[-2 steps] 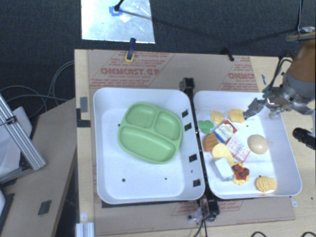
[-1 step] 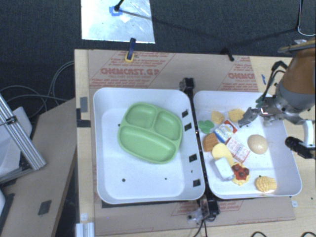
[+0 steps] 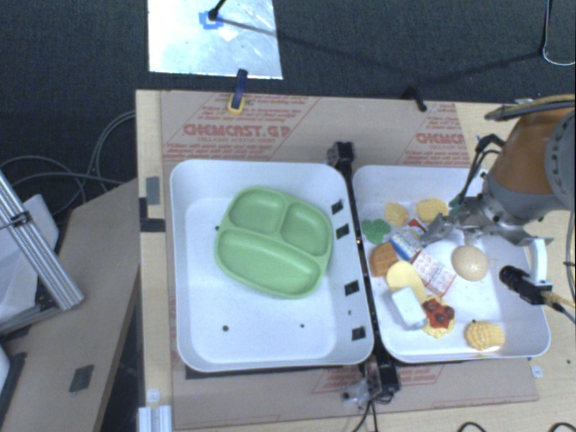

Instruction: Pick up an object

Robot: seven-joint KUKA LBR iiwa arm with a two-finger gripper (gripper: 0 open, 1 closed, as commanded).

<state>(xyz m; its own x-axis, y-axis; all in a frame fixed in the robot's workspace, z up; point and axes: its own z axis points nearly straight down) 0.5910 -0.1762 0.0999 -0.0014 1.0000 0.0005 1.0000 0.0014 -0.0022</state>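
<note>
Camera view: smooth green sectioned tray (image 3: 274, 241), glossy white bin (image 3: 193, 268)

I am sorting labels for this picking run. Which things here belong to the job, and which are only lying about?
Job: gripper; right bin with its pile of toy food, such as the beige egg and yellow corn.

Lying about: green divided plate in the left bin; cardboard sheet.

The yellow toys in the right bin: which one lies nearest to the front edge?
The corn cob, alone in the front right corner of the right bin. The other yellow pieces lie farther back, in the clutter.
</note>
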